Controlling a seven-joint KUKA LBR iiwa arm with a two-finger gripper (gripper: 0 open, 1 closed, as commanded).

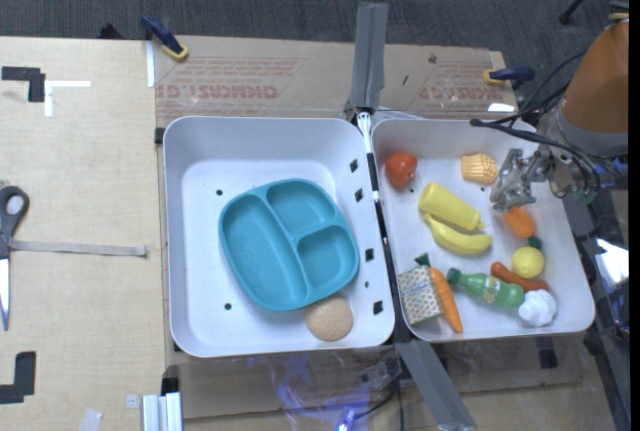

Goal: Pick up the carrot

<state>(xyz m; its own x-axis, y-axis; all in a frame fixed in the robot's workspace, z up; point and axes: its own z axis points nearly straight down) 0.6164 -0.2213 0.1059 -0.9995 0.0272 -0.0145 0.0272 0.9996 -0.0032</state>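
The carrot (447,302) lies low in the right bin (570,229), its long axis running from upper left to lower right, touching the small carton (417,295). My claw (511,194) hangs up and right of it, over an orange piece (519,222); whether it is spread or pressed together I cannot tell. Between us lie the bananas (455,219) and green bottle (486,287). The left bin (190,249) holds a blue tray (288,244) and a bun (329,319).

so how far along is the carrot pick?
Done: the grey two-finger gripper has reached into the right white bin. In hand: nothing visibly gripped; it hangs just above a small orange piece. Left: the long orange carrot lies unlifted near the front, beside the green bottle.
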